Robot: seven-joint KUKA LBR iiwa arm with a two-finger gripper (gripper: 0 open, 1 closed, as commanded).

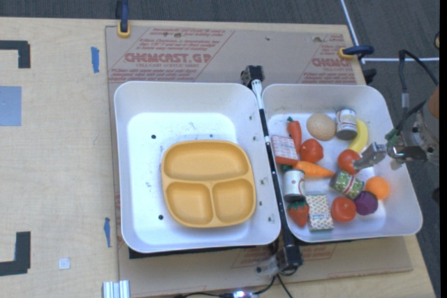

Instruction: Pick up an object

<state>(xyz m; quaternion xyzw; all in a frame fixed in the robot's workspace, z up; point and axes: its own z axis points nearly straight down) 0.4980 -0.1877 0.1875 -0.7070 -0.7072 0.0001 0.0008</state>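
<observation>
Hovers low over the right-hand bin point(398, 216), gripper point(369, 157) reaching in from the bin's right side, tip just beside a red toy tomato point(347, 160). Cannot tell whether open, shut or gripping; too small and too blurred to judge. Nothing visibly held.

Likeliest target, judging by nearness: that red toy tomato, lying mid-bin, touching or almost touching a green packet point(347, 183) below it, with a toy banana point(359, 136) just above and a toy orange point(377, 187) near on the right.

Risks from here:
- Round, smooth toy: may squirt sideways out of a closing grip and roll toward the toy carrot point(314, 168).
- Tight crowding: may catch the green packet or the toy banana instead, or pinch two things at once and drop both.
- Off-centre descent: may push the tomato down and away rather than straddle it, closing on air.
- Approach from the bin's wall side: may leave little room to correct.

Well apart in the left-hand bin point(133, 150): a yellow divided plate point(207, 181), out of harm's way.
</observation>
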